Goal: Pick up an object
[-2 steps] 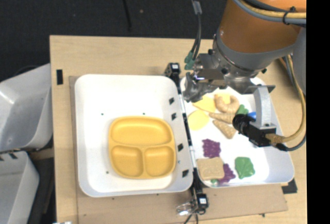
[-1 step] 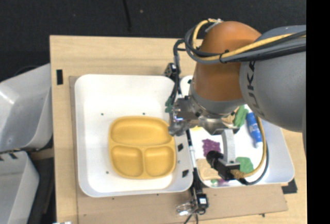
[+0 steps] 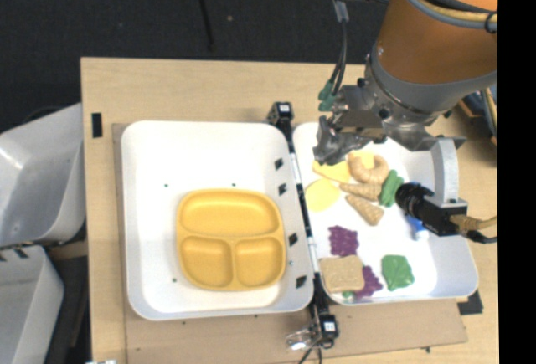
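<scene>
You have the dark metal two-finger gripper (image 3: 332, 151) low over the back left corner of the glossy white right bin (image 3: 452, 274), its tips just above a flat yellow wedge-shaped piece (image 3: 328, 172). Whether anything sits between the tips cannot be told; the wrist housing hides them.

The candidate objects lie in that bin. Just beside the gripper you see a tan curled pastry-shaped toy (image 3: 366, 167), touching a green ridged plastic piece (image 3: 389, 187) and a tan cone-shaped piece (image 3: 365, 209). A pale yellow flat disc (image 3: 321, 196) lies near the bin's left wall. Toward the front lie a purple knobbly grape-cluster toy (image 3: 342, 240), a rough tan square slice (image 3: 342, 274) and a green lumpy leaf-shaped toy (image 3: 397, 271).

The smooth white left bin (image 3: 151, 187) holds a yellow moulded three-compartment tray (image 3: 230, 238), lying flat.
</scene>
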`<state>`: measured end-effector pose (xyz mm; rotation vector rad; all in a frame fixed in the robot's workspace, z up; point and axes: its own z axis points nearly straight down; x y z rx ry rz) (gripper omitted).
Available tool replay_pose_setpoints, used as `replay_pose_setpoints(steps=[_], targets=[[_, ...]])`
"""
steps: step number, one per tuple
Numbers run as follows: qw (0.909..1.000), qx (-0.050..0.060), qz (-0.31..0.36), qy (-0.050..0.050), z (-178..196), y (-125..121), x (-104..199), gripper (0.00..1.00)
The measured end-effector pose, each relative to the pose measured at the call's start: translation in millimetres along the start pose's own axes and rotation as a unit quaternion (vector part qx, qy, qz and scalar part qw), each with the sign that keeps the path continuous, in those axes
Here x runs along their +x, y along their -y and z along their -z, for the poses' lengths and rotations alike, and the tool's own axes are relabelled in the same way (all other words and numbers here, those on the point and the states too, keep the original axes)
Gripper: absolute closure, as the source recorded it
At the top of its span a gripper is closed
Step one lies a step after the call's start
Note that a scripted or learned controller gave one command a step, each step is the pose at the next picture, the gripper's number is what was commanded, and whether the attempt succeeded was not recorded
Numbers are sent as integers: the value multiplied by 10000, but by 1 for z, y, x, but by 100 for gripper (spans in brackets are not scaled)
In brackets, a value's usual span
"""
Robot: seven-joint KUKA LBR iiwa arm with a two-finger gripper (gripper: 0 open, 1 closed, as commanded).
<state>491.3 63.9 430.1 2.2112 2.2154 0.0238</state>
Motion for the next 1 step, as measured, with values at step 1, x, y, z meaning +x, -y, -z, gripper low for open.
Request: replay_pose_setpoints(steps=[1], targets=[[9999,83,68,24,2,0,0,100]])
